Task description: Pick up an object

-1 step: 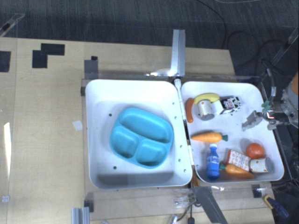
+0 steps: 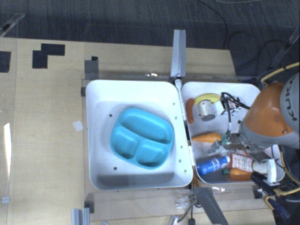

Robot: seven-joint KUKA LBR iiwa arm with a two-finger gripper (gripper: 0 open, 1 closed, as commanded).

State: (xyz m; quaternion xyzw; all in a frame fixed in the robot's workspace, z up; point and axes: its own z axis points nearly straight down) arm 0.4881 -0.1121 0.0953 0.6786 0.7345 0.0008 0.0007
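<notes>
The right bin (image 2: 220,86) holds several small objects. An orange carrot (image 2: 206,137) lies in the middle, with a blue bottle (image 2: 213,165) lying below it near the front wall. My gripper (image 2: 220,146) hangs low between these two, just right of the carrot's tip and above the bottle's cap end. The grey arm with its orange band (image 2: 265,114) covers the bin's right side. A red and white packet (image 2: 241,162) and an orange item (image 2: 239,174) sit just under the wrist.
A yellow banana (image 2: 209,97) curves over a silver can (image 2: 205,110) at the back of the right bin, with a brown sausage (image 2: 189,109) against the divider. A black wire tangle (image 2: 232,102) lies beside them. The left bin (image 2: 101,125) holds a blue divided plate (image 2: 141,137).
</notes>
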